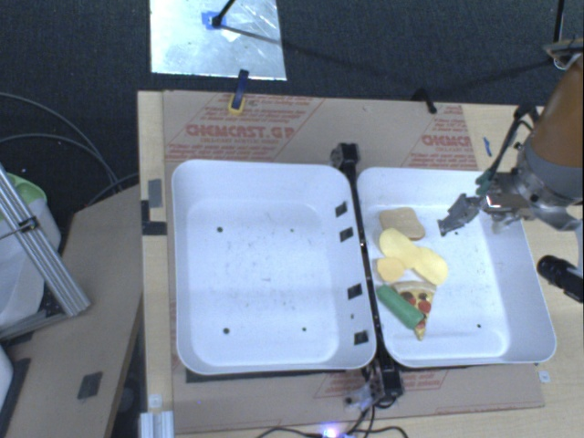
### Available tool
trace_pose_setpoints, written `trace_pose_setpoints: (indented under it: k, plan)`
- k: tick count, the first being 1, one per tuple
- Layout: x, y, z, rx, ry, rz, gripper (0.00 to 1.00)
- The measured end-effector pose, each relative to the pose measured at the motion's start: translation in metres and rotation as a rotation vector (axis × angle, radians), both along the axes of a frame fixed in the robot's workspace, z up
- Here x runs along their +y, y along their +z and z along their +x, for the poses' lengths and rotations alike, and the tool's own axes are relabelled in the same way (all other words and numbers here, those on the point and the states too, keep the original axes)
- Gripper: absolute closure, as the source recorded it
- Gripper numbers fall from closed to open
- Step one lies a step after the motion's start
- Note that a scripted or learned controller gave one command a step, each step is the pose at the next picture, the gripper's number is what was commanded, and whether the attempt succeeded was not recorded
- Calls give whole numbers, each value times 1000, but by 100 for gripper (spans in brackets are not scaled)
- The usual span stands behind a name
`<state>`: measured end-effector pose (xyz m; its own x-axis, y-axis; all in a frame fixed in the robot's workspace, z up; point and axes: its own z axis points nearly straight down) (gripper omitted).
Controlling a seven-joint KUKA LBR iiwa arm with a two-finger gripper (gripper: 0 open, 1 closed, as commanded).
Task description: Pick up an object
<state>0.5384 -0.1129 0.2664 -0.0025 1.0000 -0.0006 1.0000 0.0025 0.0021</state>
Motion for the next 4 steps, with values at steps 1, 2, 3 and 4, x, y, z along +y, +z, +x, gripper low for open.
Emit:
trace_pose_setpoints:
  k: [1, 2, 3, 4]
  plan:
    - [-2, -163, -44, 16, -4, 4, 0]
    - [-2, -144, -38, -3, -2, 0, 100]
    - [85, -78, -33, -6, 10, 3, 100]
    - [159, 23, -20, -11, 11, 4, 100]
